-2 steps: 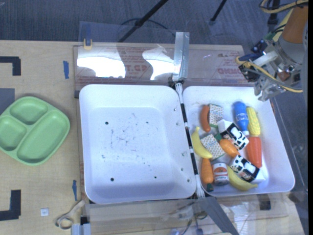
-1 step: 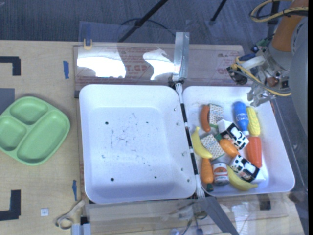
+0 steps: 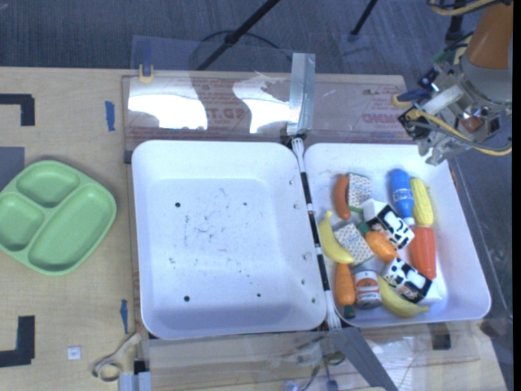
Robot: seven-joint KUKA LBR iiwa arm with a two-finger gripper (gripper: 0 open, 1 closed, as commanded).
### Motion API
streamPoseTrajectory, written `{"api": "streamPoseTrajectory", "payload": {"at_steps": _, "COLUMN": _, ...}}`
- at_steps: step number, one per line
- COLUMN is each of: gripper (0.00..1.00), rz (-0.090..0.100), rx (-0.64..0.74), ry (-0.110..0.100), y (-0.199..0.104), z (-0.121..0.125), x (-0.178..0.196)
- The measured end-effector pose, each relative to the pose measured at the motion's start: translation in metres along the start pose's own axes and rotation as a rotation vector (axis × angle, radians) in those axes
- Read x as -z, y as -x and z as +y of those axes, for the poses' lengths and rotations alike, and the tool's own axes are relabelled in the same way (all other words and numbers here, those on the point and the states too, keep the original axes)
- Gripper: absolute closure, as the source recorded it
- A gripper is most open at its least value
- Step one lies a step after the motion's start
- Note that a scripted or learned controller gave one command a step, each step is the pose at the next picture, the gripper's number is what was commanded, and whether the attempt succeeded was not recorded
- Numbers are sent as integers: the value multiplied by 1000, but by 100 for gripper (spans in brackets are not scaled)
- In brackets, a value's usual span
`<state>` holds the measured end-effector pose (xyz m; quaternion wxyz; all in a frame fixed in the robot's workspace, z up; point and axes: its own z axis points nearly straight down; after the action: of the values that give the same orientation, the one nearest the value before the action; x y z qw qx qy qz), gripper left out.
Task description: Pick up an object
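Grey arm's hand (image 3: 433, 141) above rt bin (image 3: 468, 243), toys inside

arm (image 3: 488, 47) cut off by right edge, tool (image 3: 435, 149) fingers too small to tell, toys (image 3: 383, 239) overlapping

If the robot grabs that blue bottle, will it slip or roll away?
The blue bottle looks round and smooth, so it might slip between fingers. It lies on its side, so a nudge could roll it, though the yellow corn beside it would probably stop it.
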<state>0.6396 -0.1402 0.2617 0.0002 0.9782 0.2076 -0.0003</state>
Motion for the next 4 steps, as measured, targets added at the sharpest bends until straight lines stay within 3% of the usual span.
{"api": "streamPoseTrajectory", "payload": {"at_steps": 1, "gripper": 100, "rz": -3, "rx": -213, "ry": -6, "y": -12, "z": 7, "x": -63}}
{"api": "streamPoseTrajectory", "payload": {"at_steps": 4, "gripper": 100, "rz": -1, "rx": -207, "ry": -10, "y": -15, "z": 5, "x": -35}}
